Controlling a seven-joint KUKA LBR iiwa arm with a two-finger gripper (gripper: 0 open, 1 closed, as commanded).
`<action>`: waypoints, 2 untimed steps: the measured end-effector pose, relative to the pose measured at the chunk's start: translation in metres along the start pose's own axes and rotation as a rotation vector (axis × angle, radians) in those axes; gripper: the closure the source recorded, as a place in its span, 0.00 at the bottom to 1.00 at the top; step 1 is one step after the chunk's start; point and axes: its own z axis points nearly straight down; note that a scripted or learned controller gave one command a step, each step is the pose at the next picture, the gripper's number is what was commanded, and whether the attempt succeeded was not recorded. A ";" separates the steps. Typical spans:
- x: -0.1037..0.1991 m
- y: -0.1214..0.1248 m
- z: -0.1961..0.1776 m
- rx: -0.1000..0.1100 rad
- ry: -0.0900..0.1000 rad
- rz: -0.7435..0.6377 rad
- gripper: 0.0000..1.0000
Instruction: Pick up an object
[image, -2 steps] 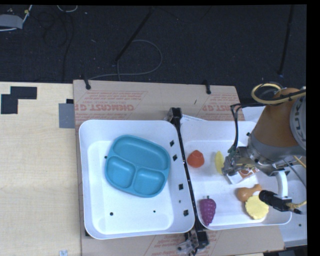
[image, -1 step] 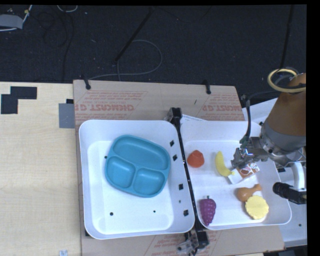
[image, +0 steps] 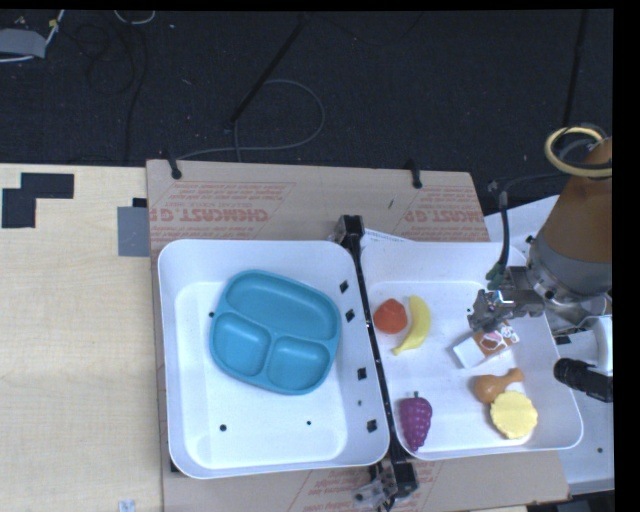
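Observation:
The right bin (image: 450, 440) holds an orange tomato-like ball (image: 390, 316), a yellow banana (image: 415, 325), a purple bunch of grapes (image: 415, 420), a brown chicken drumstick (image: 495, 384), a yellow round piece (image: 513, 414) and a small white and orange carton (image: 484, 345). My gripper (image: 490, 315) hangs low over the bin's right half, right above the carton. The arm's grey and orange body (image: 580, 230) comes in from the right.
The left bin (image: 190, 440) carries a blue divided plate (image: 275, 330). A black divider (image: 365, 350) runs between the bins. Cardboard (image: 300, 200) lies under both, and cables cross the dark floor behind.

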 end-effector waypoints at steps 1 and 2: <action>0.055 0.000 0.011 0.004 0.003 -0.004 1.00; 0.107 0.000 -0.002 0.001 0.001 -0.004 1.00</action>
